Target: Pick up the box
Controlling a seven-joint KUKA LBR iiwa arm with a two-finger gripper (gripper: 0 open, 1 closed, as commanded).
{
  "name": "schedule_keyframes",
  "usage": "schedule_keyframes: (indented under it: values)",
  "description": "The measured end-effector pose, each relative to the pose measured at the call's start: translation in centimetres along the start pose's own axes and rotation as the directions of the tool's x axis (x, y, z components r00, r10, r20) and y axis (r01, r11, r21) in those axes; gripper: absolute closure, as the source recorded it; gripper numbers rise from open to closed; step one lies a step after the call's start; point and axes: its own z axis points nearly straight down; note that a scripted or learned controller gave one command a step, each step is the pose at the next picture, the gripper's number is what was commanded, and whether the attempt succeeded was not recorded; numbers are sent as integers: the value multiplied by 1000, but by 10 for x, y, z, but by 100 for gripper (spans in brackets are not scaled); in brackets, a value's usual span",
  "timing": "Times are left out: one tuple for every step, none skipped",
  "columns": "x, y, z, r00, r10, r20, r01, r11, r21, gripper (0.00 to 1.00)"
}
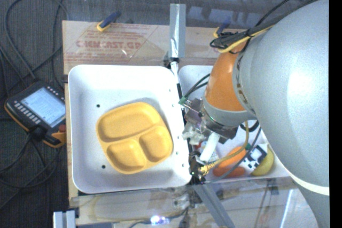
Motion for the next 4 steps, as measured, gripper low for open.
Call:
schedule_keyframes:
  values:
    - [0, 0, -5, 1000, -2, 9, 2, 1000, 6, 100]
    - [6, -4, 0, 919, 395, 1, -395, 919, -1, 100]
    - [6, -5, -5, 920, 391, 12, -391, 920, 2, 100]
    - [5, -5, -10, 921, 389, 24, -389, 921, 4, 100]
